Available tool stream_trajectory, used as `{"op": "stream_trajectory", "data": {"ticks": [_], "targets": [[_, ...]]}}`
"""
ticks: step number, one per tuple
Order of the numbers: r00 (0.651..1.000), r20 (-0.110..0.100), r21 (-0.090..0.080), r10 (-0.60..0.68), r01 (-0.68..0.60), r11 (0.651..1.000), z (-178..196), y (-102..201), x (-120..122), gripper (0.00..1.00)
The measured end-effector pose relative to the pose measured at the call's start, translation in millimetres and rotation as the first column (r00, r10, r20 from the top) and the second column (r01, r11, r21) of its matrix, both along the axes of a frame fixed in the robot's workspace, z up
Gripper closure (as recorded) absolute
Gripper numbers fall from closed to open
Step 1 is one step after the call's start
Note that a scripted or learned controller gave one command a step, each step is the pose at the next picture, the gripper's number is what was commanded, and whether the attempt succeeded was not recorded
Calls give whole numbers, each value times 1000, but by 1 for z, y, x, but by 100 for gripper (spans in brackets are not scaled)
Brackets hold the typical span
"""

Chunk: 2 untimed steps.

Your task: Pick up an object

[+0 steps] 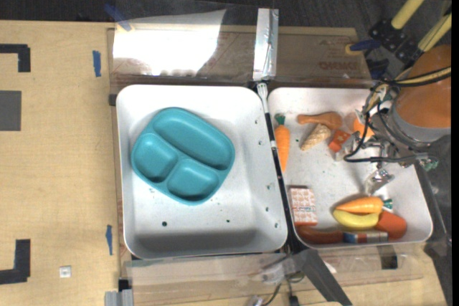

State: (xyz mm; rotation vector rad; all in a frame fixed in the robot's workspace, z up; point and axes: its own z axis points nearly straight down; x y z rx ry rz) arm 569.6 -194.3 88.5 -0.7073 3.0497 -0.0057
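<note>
The right bin [412, 186] holds several toy foods. An orange carrot [282, 145] lies along its left wall. Near the back lie a tan-orange drumstick shape [320, 118], a pale bread piece [315, 138] and a small orange chunk [337, 142]. At the front are a small printed box [303, 203], a yellow banana [356, 218] under an orange pepper [363, 206], a red piece [392, 225] and a red sausage [321, 235]. My gripper [378, 178] hangs low over the bin's right side, just above and right of the banana pile, with nothing visibly held.
A teal divided plate [183, 153] lies in the left bin [215, 226]. The arm's grey wrist with its orange band [423, 100] and loose cables covers the right bin's back right corner. A clear plastic sheet [179, 39] stands behind the bins.
</note>
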Motion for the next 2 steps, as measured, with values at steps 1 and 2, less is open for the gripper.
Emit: {"op": "stream_trajectory", "data": {"ticks": [1,2], "targets": [[999,-3,-2,42,-42,999,0,-30,-76,0],[992,3,0,122,-122,992,0,4,-3,0]]}}
